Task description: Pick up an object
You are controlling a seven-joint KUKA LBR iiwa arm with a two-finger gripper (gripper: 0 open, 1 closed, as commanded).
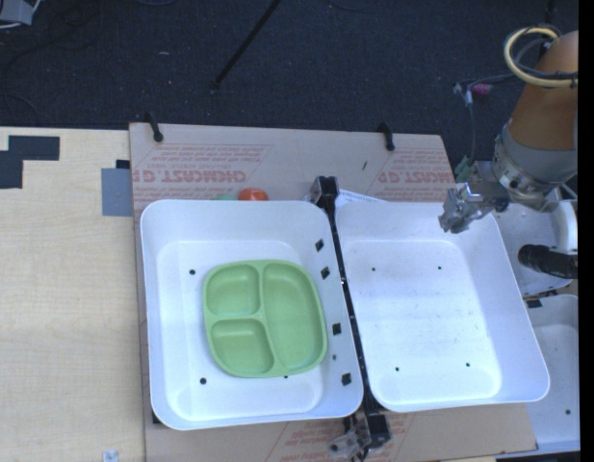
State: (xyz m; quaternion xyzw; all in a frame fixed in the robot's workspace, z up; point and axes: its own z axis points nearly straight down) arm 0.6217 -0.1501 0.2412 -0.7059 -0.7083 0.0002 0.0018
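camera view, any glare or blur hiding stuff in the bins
Camera view: even light, no harsh glare; the green tray in the left bin is sharp with soft shadows; the gripper over the right bin's far edge is small and slightly soft.

1. The table [56, 296] has a pale wood top with a printed cardboard sheet [277, 166] lying flat on it.
2. Two white bins sit side by side on the cardboard: the left bin [171, 248] and the right bin [508, 354], their inner rims touching.
3. A small orange-red object [252, 195] lies on the cardboard just behind the left bin.
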